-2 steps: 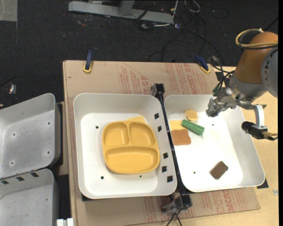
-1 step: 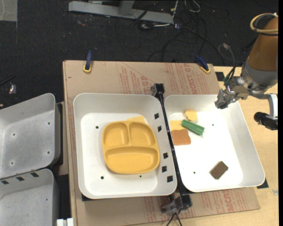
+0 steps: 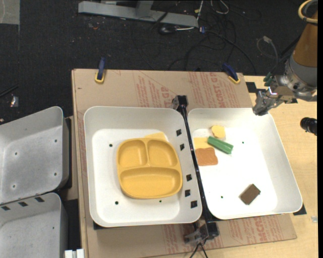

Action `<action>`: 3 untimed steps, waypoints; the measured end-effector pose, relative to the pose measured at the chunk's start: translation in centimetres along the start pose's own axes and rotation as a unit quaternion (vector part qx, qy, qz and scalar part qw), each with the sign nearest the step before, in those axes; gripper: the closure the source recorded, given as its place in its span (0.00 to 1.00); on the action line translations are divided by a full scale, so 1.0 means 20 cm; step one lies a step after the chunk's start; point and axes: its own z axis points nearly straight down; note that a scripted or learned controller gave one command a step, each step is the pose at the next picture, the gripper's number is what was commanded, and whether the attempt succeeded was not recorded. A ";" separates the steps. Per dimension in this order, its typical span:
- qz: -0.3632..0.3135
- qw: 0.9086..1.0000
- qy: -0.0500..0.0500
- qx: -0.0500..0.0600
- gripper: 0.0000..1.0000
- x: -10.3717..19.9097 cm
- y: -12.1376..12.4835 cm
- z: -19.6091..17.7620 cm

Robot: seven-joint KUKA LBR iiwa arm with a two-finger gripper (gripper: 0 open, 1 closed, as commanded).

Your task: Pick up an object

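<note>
At the far left, two spare white trays [image 3: 31,151] lie tilted off the bench, over a dark speckled floor [image 3: 35,45] that runs along the top with grey hardware [image 3: 136,14] and loose black cables [image 3: 222,35] trailing across it. Next comes my work surface: a brown cardboard sheet [image 3: 151,85] printed with red lettering, pinned at its far edge by two yellow-and-blue clamps [image 3: 100,75].

On it sits the left bin [image 3: 101,121], holding a yellow divided plate [image 3: 150,169] near its centre. A black divider strip [image 3: 191,166] joins it to the right bin [image 3: 272,146].

In that right bin, a cluster lies near the left wall: a small yellow piece [image 3: 218,132], a green stick [image 3: 220,145] just below it, and an orange-brown slab [image 3: 206,157] beside them. A brown block [image 3: 249,194] rests well apart, toward the near edge.

My claw [image 3: 262,107] hangs over the right bin's far right corner, away from all these items. Whether it is wide or narrow I cannot tell.
</note>
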 end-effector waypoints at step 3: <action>-0.003 1.000 0.002 0.004 1.00 0.83 -0.17 0.09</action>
